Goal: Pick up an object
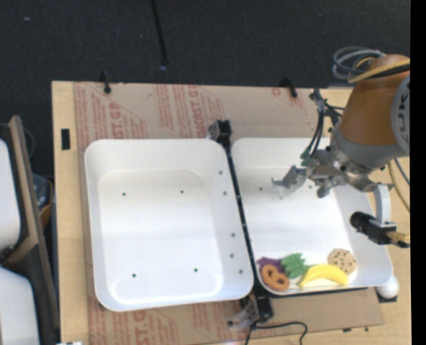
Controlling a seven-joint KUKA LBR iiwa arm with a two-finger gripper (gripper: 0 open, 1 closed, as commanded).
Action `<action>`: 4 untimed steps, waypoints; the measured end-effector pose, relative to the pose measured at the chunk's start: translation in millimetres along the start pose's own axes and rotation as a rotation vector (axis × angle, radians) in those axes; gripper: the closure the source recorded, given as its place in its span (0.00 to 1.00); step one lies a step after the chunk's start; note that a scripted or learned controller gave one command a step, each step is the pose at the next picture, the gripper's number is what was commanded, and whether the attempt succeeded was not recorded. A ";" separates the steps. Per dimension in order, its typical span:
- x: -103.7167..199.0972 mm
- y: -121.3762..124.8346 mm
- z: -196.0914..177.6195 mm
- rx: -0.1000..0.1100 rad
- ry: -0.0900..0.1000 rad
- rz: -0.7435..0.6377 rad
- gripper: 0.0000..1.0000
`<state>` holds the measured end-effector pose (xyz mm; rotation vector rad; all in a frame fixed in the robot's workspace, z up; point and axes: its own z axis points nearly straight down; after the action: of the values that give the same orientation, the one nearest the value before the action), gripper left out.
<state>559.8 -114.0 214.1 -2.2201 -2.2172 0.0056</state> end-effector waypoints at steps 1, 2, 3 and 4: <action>0.0 1.3 -3.0 -0.006 0.000 0.000 0.00; 4.7 -7.5 46.4 -0.002 0.000 -0.001 0.00; 4.2 -2.6 107.1 0.000 0.000 0.000 0.00; 3.5 -2.5 113.5 -0.006 0.000 0.001 0.00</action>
<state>556.6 -110.5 100.7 -2.2246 -2.2192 -0.0008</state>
